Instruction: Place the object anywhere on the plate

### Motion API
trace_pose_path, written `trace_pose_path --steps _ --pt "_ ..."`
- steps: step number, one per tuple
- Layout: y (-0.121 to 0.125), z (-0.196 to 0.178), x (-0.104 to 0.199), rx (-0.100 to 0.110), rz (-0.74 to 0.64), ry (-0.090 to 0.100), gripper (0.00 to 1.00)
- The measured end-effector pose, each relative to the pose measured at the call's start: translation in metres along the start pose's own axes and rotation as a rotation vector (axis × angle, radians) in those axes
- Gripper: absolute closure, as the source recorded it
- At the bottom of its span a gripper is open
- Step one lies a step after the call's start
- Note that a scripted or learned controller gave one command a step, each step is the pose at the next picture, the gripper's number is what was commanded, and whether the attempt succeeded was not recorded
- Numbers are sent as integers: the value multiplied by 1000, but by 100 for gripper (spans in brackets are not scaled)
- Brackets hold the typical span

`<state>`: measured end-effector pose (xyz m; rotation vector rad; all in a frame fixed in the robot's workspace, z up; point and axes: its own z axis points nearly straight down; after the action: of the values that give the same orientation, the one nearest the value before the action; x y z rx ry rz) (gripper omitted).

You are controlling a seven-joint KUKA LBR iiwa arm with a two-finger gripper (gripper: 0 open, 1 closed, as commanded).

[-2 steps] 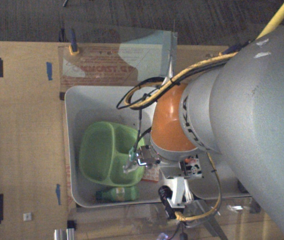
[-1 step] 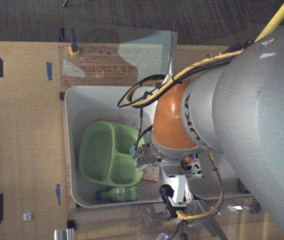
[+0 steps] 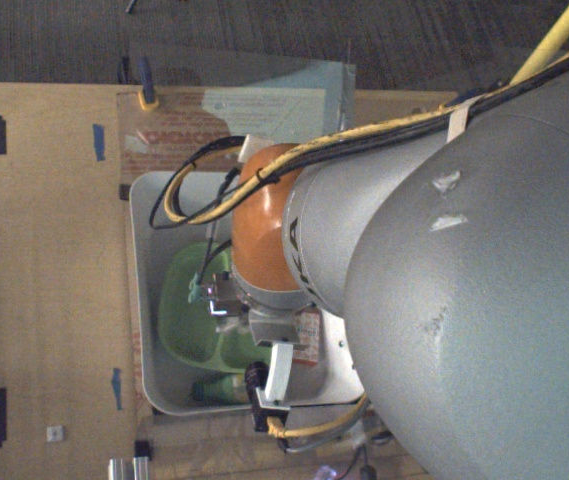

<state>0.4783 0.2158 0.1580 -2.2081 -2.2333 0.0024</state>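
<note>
A green plate lies in the white bin, partly hidden under the arm. My gripper hangs over the plate's right part, below the orange wrist band. A small teal bit shows at the gripper's left edge; I cannot tell what it is or whether it is held. A green object lies along the bin's near wall, below the plate. A red-and-white packet shows beside the wrist, half covered.
The grey arm covers the right half of the view and most of the bin. Black and yellow cables loop over the bin's far part. The wooden bench lies to the left, with blue tape marks.
</note>
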Motion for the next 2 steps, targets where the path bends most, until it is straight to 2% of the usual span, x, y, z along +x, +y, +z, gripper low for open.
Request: trace_pose_path --steps 1,2 --pt "1 49 -31 -2 -178 0 100" --pt "0 -19 1 -1 -23 -1 100"
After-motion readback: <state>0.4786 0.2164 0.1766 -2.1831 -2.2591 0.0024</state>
